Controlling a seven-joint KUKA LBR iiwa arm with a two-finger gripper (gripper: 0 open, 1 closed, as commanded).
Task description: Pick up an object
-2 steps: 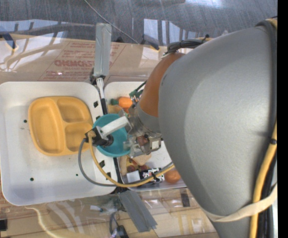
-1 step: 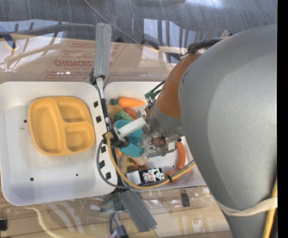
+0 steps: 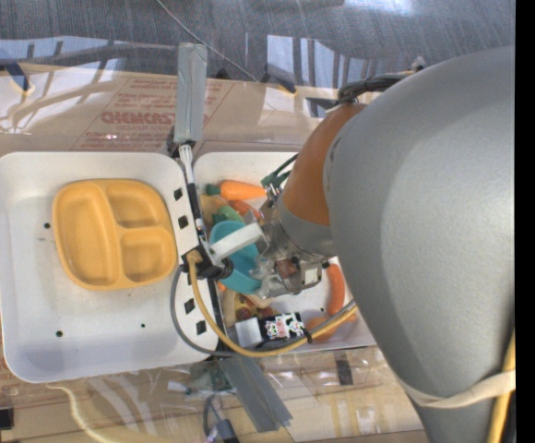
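Observation:
The grey arm with its orange band (image 3: 315,169) reaches down into the right bin (image 3: 214,166). My gripper (image 3: 260,264) sits low among the objects there. A teal object (image 3: 233,252) with a white band lies right beside it, at its left. An orange carrot-like piece (image 3: 242,191) lies at the bin's back. A yellow piece (image 3: 246,304) and a small black-and-white box (image 3: 277,327) lie at the front. An orange sausage-shaped piece (image 3: 337,287) rests at the right. The arm hides much of this bin.
The left bin (image 3: 28,340) holds a yellow divided plate (image 3: 112,231) in its back half. A yellow hose (image 3: 203,314) loops over the wall between the bins. Flat cardboard (image 3: 111,104) lies behind both bins.

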